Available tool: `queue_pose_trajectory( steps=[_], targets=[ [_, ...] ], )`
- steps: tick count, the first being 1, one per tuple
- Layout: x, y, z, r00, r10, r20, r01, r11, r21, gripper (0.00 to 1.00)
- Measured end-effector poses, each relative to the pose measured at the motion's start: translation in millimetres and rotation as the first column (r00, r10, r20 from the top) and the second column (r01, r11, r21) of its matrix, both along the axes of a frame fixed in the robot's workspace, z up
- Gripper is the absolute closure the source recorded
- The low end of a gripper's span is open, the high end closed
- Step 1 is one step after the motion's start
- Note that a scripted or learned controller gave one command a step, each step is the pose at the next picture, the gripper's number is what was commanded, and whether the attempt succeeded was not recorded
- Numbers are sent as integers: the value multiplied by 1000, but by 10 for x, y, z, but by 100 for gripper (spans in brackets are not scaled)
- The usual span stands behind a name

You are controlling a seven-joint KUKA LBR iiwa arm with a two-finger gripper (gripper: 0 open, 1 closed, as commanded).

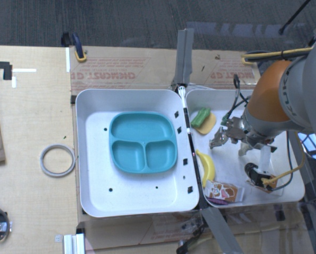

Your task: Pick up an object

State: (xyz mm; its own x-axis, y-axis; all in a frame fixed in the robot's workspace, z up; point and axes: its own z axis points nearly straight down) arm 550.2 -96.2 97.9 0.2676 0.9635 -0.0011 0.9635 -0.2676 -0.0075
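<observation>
- The claw [233, 143] hangs over the middle of the right-hand bin [290, 192], below the orange-banded wrist. Nothing shows between its metal parts, but whether it stands wide or narrow cannot be told from this slanted view.
- Nearest on its left lies a banana [206, 166], close against the wall shared with the other bin.
- Up and left of the claw sits a green piece [200, 117] resting on a yellowish one [209, 124], in the bin's far corner.
- Below the claw, toward the near rim, lies a printed snack packet [223, 192], just beside the banana's lower end.
- Well to the left, the other bin [89, 157] holds a teal divided plate [143, 142].
- My judgement: the step is choosing a target and descending. The banana looks the best bet; approach across its narrow width, staying clear of the wall.
</observation>
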Motion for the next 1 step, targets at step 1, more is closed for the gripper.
queue_pose_trajectory(
  steps=[1],
  targets=[
    [-4, -11, 73, 1000, -4, -4, 4, 1000, 1, 100]
  ],
)
